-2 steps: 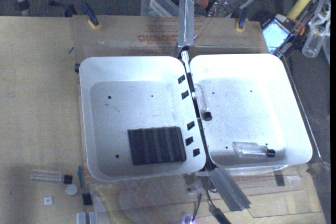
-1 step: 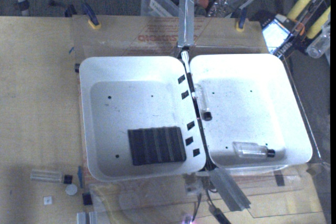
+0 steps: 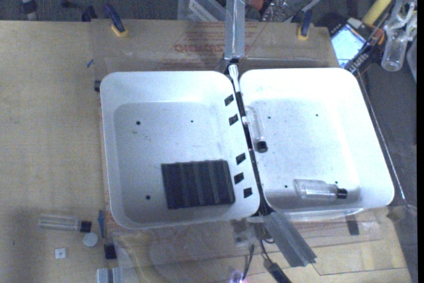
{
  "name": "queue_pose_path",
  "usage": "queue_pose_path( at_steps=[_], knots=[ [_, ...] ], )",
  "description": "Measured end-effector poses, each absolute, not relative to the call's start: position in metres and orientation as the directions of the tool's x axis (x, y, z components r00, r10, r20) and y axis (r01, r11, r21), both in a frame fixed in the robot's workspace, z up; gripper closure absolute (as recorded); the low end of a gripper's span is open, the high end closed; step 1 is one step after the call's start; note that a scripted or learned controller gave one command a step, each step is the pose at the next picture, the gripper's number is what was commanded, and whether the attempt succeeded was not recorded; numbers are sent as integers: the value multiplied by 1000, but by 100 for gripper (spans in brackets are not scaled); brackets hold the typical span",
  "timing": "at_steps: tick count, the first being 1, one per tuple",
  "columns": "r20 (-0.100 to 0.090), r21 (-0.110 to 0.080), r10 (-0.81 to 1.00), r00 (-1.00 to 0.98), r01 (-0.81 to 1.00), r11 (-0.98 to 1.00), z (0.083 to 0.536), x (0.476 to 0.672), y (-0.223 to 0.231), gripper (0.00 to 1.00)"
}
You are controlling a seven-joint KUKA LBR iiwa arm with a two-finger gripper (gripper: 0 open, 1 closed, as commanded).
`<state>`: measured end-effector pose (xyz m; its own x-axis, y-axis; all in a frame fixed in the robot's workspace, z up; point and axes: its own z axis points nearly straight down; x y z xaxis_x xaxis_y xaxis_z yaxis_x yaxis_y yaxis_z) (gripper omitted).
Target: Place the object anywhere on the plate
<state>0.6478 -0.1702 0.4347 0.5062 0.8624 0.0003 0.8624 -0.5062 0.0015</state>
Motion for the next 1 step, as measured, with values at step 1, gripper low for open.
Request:
queue_pose_path(
  at_steps=[1],
  knots=[
    [0, 0, 199, 980, 199, -980, 434, 639, -203, 100]
  ],
)
